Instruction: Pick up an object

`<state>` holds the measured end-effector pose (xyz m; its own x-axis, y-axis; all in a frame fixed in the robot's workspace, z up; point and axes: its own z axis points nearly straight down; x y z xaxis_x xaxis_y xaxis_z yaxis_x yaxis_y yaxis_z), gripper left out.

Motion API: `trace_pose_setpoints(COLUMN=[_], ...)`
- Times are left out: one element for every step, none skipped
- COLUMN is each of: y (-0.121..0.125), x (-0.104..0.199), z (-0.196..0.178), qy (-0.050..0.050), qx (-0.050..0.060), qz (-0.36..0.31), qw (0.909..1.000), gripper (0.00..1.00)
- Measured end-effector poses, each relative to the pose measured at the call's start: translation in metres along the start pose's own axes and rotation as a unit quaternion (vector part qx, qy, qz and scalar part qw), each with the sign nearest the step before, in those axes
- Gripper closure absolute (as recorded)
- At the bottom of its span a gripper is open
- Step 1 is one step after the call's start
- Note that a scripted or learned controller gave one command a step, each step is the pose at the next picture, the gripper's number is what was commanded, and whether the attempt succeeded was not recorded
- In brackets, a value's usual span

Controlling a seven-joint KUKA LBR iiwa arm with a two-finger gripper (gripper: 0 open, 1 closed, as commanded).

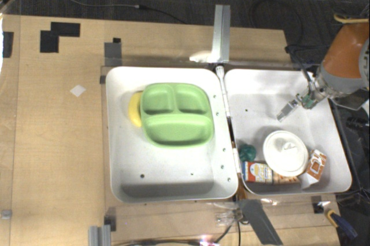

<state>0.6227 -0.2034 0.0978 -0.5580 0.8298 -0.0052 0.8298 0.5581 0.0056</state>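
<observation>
The gripper [284,112] is hanging over the bare upper part of the right bin [260,88], with the arm [347,62] reaching in from the right edge. Its fingers are too small and too slanted in the camera view to read, so whether the jaws are open or closed cannot be told. Nothing is showing between them.

The right bin's objects are crowding its lower end. A round white lidded container [285,153] is sitting near the middle of that cluster. A small printed carton [265,172] is lying on its side just below it, against the bin's lower wall. A small teal object [247,152] is resting beside the carton's left end, near the divider. A second orange-and-white packet [315,165] is leaning in the lower right corner.

In the left bin [121,140], a green divided tray [175,113] is lying flat in the upper half, with a yellow object [134,110] tucked partly under its left edge.

The likeliest target is judged to be the white container, being nearest the gripper and most exposed. Its smooth domed top is likely to be hard for two fingers to grasp.
</observation>
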Motion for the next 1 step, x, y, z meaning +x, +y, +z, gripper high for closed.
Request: trace_pose_setpoints(y=[0.0443], x=[0.0662], z=[0.0063], qy=[0.001], qx=[0.0], qz=[-0.066], qw=[0.9978], gripper=[0.0])
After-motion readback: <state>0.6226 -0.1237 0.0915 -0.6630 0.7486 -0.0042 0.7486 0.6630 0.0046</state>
